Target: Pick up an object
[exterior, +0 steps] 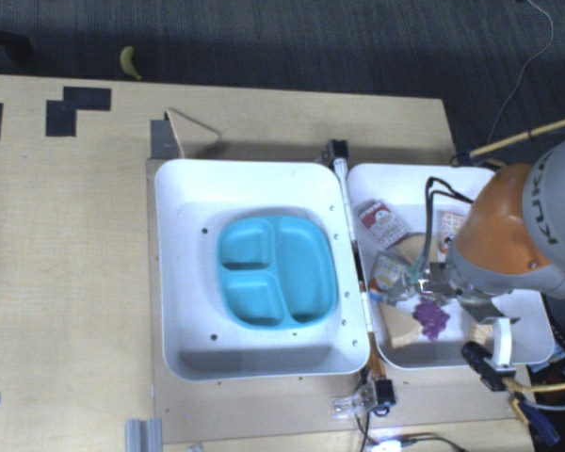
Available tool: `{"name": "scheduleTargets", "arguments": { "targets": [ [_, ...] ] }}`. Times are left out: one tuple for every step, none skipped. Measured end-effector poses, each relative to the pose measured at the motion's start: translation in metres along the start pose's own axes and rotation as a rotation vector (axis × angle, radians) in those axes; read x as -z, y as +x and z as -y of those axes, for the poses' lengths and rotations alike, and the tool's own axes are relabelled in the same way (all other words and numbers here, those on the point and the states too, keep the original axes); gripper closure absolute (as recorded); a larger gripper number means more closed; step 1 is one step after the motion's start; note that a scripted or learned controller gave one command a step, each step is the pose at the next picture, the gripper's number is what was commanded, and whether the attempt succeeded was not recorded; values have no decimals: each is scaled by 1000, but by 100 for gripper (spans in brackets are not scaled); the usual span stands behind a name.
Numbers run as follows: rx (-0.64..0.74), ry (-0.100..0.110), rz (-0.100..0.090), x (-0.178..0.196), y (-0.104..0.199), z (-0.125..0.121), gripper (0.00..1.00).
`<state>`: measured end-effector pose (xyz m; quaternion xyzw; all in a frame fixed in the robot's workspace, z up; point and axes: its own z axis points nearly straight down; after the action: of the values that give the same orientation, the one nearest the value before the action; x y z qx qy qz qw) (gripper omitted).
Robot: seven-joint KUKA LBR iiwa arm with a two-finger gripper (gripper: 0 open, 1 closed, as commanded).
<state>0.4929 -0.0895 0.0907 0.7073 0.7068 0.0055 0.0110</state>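
The grey arm's hand is hovering over a small purple crumpled object lying in the right-hand shallow white bin (grip state: cannot tell), so lifting is seemingly remaining.

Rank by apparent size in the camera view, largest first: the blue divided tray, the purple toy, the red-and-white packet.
1. blue divided tray
2. red-and-white packet
3. purple toy, though these last two look close.
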Motion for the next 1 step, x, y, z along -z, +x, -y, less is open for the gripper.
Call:
{"name": "scheduleTargets", "arguments": {
  "targets": [
    [4,-2,-7,12,3,-3,100]
  ]
}}
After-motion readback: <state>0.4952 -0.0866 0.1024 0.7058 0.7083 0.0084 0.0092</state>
